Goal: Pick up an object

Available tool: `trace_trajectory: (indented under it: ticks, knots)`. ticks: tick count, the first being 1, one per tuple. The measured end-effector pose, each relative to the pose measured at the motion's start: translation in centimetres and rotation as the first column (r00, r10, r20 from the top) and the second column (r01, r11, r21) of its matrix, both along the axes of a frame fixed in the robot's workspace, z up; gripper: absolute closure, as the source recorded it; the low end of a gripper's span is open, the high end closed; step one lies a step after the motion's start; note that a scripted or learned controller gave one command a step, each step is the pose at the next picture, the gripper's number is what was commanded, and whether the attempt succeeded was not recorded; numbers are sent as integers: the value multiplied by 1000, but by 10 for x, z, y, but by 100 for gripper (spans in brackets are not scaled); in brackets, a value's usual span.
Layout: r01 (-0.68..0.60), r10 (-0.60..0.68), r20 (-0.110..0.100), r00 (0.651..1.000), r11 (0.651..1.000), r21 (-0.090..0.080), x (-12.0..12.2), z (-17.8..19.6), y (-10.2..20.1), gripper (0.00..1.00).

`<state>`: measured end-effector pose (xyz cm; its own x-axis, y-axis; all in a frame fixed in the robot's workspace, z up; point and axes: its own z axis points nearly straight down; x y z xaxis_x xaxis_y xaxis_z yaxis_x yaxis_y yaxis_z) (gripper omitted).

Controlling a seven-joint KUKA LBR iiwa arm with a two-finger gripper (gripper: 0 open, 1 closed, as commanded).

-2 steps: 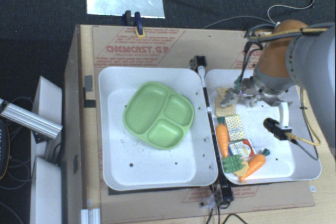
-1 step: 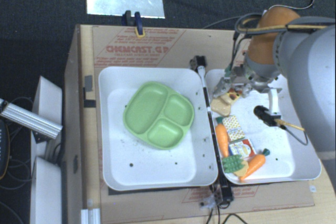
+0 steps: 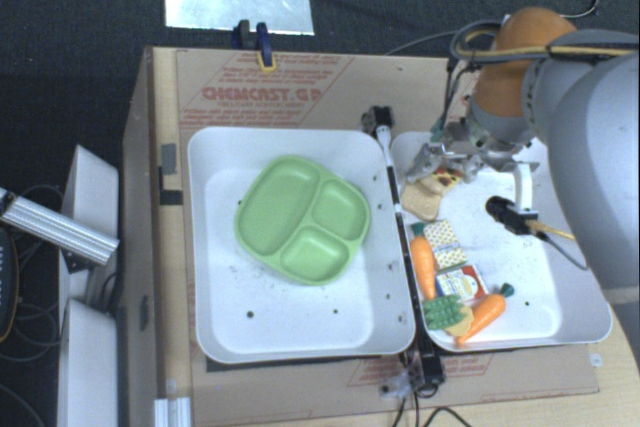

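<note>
My gripper point(image 3: 446, 163) hangs low over the far left corner of the right bin point(image 3: 570, 310). Directly beneath and in front of it lies a tan bread-like piece point(image 3: 422, 202), close enough that contact cannot be judged. Further forward along the bin's left wall sit a small checkered packet point(image 3: 441, 237), an orange carrot point(image 3: 423, 267), a red and white carton point(image 3: 460, 282) and a second carrot point(image 3: 485, 313) with a green and yellow piece point(image 3: 444, 315) beside it.
The left bin point(image 3: 225, 315) holds a green divided plate point(image 3: 303, 219) near its middle. A raised rim point(image 3: 396, 215) separates the two bins. The grey arm point(image 3: 590, 135) covers the right bin's far right side.
</note>
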<state>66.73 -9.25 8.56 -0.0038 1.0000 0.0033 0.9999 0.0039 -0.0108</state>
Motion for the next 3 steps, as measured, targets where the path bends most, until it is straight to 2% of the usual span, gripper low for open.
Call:
trace_trajectory:
  ticks: [1,2,3]
  knots:
    - [0,0,1,1000,1000,-2,0,0,0,0]
    - [-3,3,-3,1000,1000,-2,0,11,0,100]
    - [-2,2,19,1000,1000,-5,-25,169,14,100]
